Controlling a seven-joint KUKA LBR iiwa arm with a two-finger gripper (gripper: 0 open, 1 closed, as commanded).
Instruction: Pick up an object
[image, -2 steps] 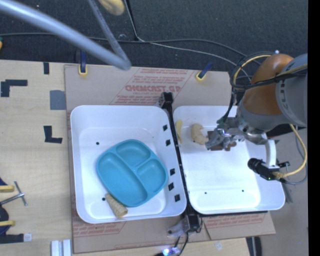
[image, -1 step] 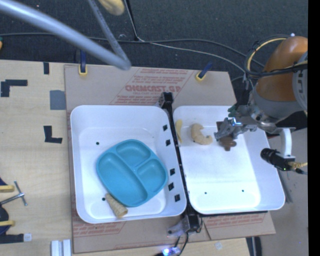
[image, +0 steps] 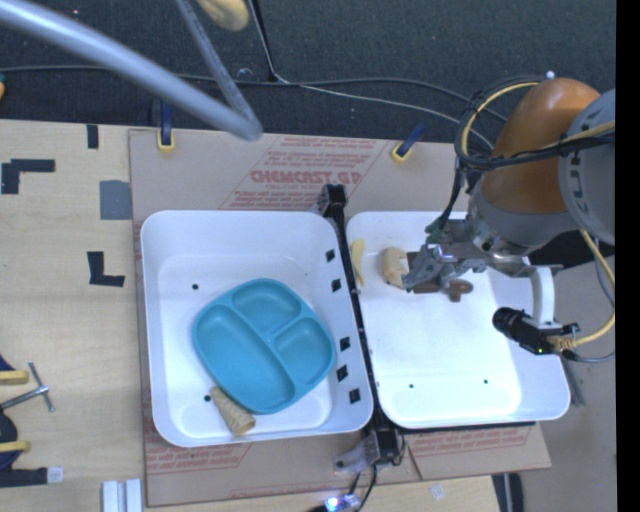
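Where the table (image: 60, 300) shows bare, its surface is light wood marked with short black tape pieces, and dark carpet-like floor with black cables runs along the top of the view. A brown cardboard sheet (image: 300, 170) with red printing lies on the table under both bins. The left bin (image: 165, 250) holds a blue sectioned plate (image: 262, 343) with three compartments, and a tan cork-like cylinder (image: 231, 410) lies just beside the plate's lower left edge. The right bin (image: 450, 380) touches the left bin along a black-clipped seam. A grey metal bar (image: 130, 65) crosses the upper left corner, blurred and cut off by the frame. The arm (image: 545, 150) enters from the right, its orange band partly cut off. The gripper (image: 432, 268) sits low over the upper part of the right bin; how far its fingers stand apart cannot be told, as dark hardware hides them. A pale tan lump (image: 392, 265) lies just left of the gripper; whether they touch cannot be told. A thin yellow piece (image: 357, 263) stands against the seam, too small to identify.
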